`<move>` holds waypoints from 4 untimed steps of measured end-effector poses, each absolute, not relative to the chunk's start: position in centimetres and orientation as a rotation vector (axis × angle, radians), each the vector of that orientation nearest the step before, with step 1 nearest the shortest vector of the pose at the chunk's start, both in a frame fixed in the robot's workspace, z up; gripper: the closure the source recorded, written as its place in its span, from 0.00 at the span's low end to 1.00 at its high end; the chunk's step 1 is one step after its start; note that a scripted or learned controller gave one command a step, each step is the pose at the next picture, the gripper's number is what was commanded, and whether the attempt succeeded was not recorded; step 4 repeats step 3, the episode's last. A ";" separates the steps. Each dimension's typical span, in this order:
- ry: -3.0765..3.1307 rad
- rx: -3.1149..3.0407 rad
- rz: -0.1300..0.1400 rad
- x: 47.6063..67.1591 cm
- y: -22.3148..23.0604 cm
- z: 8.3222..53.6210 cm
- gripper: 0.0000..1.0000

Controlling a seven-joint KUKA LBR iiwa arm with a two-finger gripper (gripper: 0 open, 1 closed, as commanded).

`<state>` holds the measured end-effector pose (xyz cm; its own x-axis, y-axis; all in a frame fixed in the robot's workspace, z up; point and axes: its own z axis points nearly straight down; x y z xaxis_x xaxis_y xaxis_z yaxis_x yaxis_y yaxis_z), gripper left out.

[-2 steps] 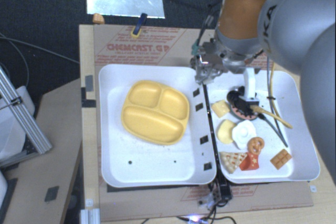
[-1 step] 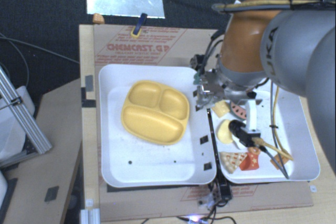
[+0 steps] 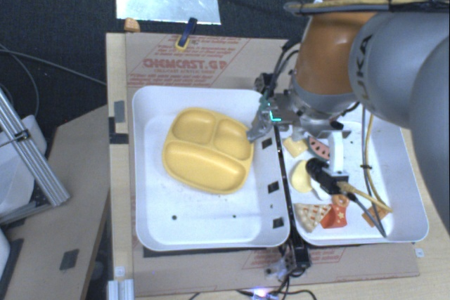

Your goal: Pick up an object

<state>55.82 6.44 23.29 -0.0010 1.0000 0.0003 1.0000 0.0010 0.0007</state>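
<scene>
1. The left bin [image 3: 140, 172] holds a yellow plate [image 3: 207, 151] with three compartments. It lies flat and a little askew, toward the far half of the bin.
2. Bare white floor runs along the plate's near side and its left side. Its right rim comes close to the wall shared with the right bin [image 3: 415, 218].
3. In the right bin the small things crowd the left side, by that shared wall. There is a pale yellow chunk [image 3: 295, 147], a pale round piece [image 3: 301, 179], and a pizza-like wedge [image 3: 309, 214] touching a red piece [image 3: 336, 216].
4. The right bin's floor is open along its right wall.
5. Both bins rest on a cardboard sheet [image 3: 190, 63], which shows past their far rims.
6. The arm [image 3: 394, 60] reaches in from the right. Its orange band [image 3: 327, 53] hangs over the far left part of the right bin, and the wrist points down and leftward.
7. The gripper [image 3: 261, 124] sits low over the shared wall, right at the plate's far right rim. From here I cannot tell whether it touches the plate, or whether it is open or closed.
</scene>
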 end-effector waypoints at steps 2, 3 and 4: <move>2.220 2.211 0.029 51.9 14.5 10.0 0.00; 2.218 2.209 0.018 49.8 23.1 9.0 0.00; 2.218 2.209 0.018 49.8 23.1 9.0 0.00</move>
